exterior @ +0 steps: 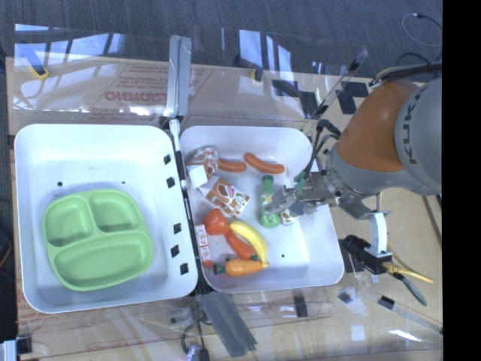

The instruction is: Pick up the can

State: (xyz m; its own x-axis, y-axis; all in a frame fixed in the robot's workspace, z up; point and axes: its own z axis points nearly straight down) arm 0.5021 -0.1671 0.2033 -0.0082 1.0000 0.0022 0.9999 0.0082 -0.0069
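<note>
The can (pixel 204 158), with a brown and white label, lies on its side in the right bin's (pixel 319 258) far left corner. My gripper (pixel 281 205) hangs low over the right half of that bin, right beside a green bottle (pixel 267 198) and well to the right of the can. Between the can and the gripper lie a printed carton (pixel 226 196) and two sausages (pixel 264 163). The gripper's body hides the bottle's right side.
A red pepper (pixel 216 221), a banana (pixel 250 238) and a carrot (pixel 242 268) lie at the right bin's near left. A small white block (pixel 197 176) sits just below the can. The left bin (pixel 30 149) holds a green divided plate (pixel 98 238).
</note>
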